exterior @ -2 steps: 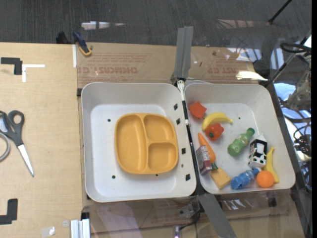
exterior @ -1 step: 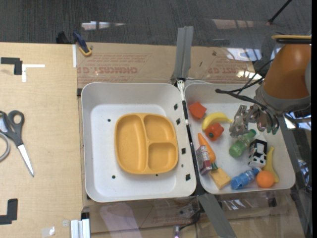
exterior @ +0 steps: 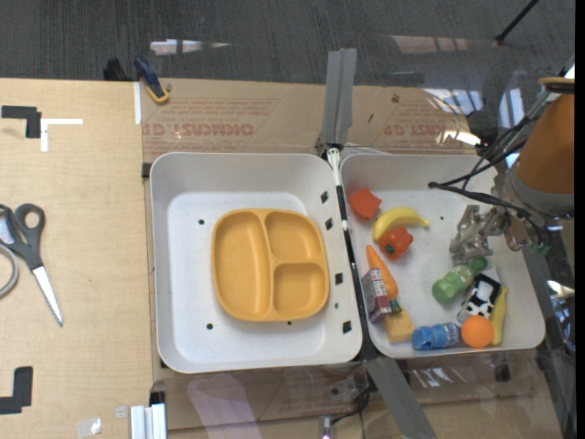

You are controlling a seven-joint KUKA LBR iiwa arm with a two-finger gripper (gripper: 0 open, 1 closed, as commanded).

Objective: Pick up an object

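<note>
Two shallow white bins are seen side by side on the counter point(exterior: 73, 245), the left bin point(exterior: 174, 273) and the right bin point(exterior: 439, 176) meeting along a central seam. A large yellow divided plate point(exterior: 271, 265) with three compartments is laid in the middle of the left bin. The grey arm with its orange band point(exterior: 553, 144) is seen at the right edge, above the right bin. The gripper point(exterior: 468, 236) is lowered over the right half of the right bin, just above a green object point(exterior: 452, 284); nothing is seen held between its fingers, and whether they are open or closed cannot be told. A pair of scissors point(exterior: 35, 259) is laid on the counter well to the left of the bins. Within the right bin, a banana point(exterior: 400, 218) is placed near the centre, with a red cube point(exterior: 365, 203) to its left and a red pepper-like toy point(exterior: 397, 242) touching it below. A carrot point(exterior: 384, 277) is set near the left wall. A blue object point(exterior: 435, 337) and an orange ball point(exterior: 476, 332) are found along the front wall, beside a black-and-white toy point(exterior: 482, 295).
</note>
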